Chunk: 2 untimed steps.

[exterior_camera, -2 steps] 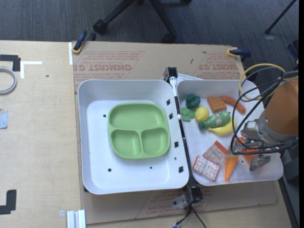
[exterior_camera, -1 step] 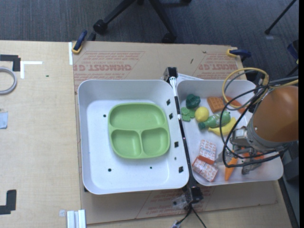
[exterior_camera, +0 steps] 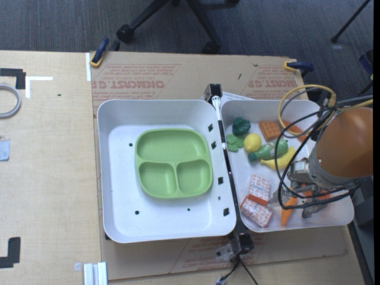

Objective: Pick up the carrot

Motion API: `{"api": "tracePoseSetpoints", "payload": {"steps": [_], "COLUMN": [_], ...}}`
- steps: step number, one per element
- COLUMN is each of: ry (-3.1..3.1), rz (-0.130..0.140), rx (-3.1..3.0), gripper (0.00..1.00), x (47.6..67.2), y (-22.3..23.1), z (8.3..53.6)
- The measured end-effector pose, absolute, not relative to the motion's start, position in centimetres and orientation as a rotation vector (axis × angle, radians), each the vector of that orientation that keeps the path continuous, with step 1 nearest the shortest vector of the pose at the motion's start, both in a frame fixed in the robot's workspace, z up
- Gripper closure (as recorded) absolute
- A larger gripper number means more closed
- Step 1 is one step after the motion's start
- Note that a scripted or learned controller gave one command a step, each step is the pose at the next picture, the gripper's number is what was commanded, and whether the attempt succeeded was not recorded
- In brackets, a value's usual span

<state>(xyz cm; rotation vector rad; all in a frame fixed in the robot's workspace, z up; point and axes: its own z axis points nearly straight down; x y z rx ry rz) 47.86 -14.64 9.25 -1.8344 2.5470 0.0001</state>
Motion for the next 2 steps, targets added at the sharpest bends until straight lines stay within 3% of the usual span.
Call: {"api": "tracePoseSetpoints", "payload": {"steps": [2], "ry": [2.547], "rz": [0.0], "rx": [-1.835], "gripper": [0.0], "x": [47.86], "y": [-14.64], "z": [9.25]}}
